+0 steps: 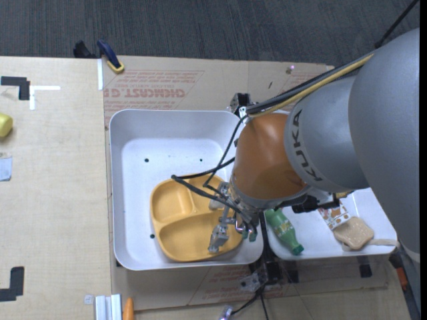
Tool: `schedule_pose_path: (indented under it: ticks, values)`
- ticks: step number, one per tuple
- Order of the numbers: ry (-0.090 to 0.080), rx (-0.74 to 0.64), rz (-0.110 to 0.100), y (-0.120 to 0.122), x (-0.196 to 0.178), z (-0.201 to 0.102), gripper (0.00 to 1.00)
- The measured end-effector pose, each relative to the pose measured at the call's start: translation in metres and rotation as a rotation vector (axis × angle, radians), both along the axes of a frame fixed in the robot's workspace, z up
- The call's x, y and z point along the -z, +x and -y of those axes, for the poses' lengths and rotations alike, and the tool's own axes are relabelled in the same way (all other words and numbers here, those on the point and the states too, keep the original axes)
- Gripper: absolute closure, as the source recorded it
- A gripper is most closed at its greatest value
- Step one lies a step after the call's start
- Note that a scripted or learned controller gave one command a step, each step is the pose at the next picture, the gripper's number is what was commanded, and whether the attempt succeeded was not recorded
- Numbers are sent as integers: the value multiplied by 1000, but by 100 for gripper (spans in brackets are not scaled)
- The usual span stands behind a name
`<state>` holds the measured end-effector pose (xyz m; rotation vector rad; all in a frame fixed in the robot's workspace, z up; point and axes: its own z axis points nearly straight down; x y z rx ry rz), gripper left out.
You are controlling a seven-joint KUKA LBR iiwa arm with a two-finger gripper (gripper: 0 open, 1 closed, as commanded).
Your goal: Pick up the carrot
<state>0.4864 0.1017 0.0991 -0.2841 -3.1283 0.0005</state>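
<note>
Arm (347, 125) overhead; gripper (220, 235) over 1 yellow tray (175, 209), finger state unclear; 1 green bottle (283, 231).

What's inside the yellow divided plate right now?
The hand hangs over the yellow divided plate. The compartments that show look bare. The arm covers its right edge, so anything there is hidden.

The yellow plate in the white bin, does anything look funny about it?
A little. The yellow divided plastic plate sits pushed into the near corner of the left white bin, turned at a slant instead of square with the walls. The gripper hangs over its near compartment. I see no carrot on it.
</note>
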Motion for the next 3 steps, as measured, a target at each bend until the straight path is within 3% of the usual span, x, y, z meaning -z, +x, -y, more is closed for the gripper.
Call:
schedule_pose_path:
  ticks: [1, 2, 3]
  values:
    - [3, 2, 27, 8, -12, 0, 100]
    - [4, 1, 29, 9, -21, 0, 100]
    - [0, -82, 31, 11, -2, -2, 100]
